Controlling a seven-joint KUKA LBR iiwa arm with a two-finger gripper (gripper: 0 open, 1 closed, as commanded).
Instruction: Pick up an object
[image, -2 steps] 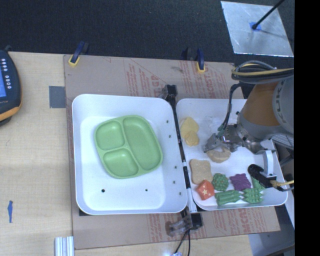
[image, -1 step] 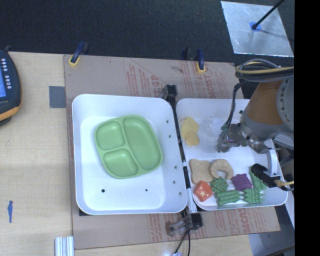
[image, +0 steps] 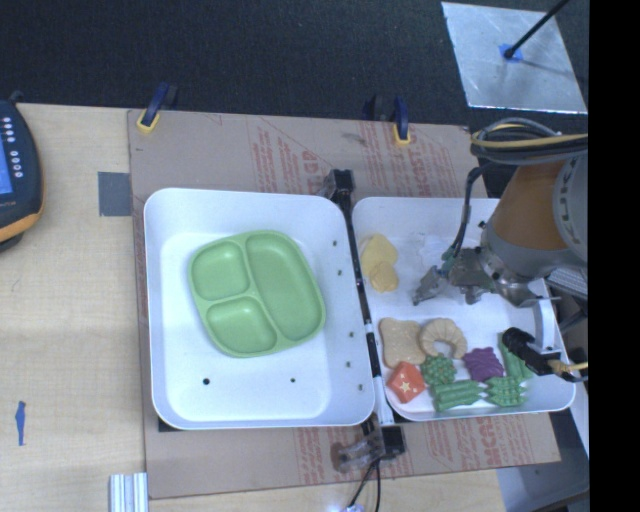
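The end effector (image: 432, 287) hovers over the right bin (image: 425, 215), fingers spread apart and holding nothing. Just to its left lies a pale yellow toy (image: 379, 262); further toys cluster along the bin's near edge.

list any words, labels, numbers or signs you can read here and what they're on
Nothing can be read for certain.
Cardboard sheet under the bins: rows of red print, too blurred to quote.
Handheld pendant at the left edge: buttons and a screen, markings too small to read.
Green tray, toy food: no text.
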